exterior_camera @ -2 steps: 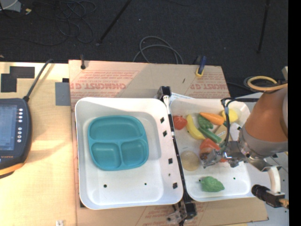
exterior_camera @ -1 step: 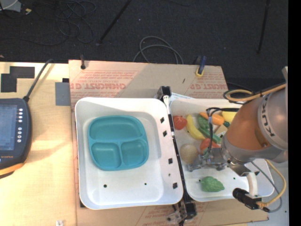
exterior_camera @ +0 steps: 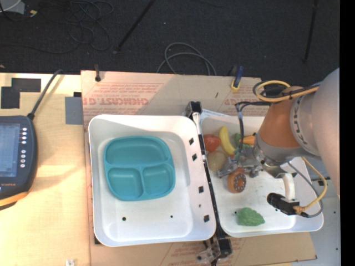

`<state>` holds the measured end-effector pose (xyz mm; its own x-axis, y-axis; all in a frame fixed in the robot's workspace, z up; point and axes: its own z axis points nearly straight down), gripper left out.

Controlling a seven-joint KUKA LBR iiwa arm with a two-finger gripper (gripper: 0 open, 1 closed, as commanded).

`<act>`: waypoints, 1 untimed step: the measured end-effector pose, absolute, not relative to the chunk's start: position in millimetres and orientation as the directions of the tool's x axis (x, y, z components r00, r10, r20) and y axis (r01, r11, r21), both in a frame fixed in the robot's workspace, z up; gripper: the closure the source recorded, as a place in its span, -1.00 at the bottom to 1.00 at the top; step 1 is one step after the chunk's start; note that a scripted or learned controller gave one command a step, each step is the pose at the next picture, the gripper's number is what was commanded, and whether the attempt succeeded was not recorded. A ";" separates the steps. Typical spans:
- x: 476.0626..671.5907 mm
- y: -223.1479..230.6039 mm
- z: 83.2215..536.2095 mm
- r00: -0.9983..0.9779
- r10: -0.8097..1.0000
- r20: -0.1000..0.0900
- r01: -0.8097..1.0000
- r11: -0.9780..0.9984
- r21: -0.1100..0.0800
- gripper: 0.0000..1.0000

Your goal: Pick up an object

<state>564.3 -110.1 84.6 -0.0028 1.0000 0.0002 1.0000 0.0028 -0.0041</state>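
Gripper (exterior_camera: 237, 170) hangs over a round orange-brown toy (exterior_camera: 237, 182) (grip state unclear); likely light, rigid, best pinched across its middle.

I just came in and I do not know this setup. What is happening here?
A robot arm reaches in from the right, over the right bin. Its gripper is low among small items there: a banana, a red item and an orange round one. A green item lies apart, nearer the front. The left bin holds a teal tray.
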 end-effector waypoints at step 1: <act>562.3 -110.7 91.7 -0.005 1.000 0.000 1.000 0.005 -0.010 1.00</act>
<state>562.3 -110.7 91.7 -0.0046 1.0000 0.0005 0.9999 0.0046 -0.0102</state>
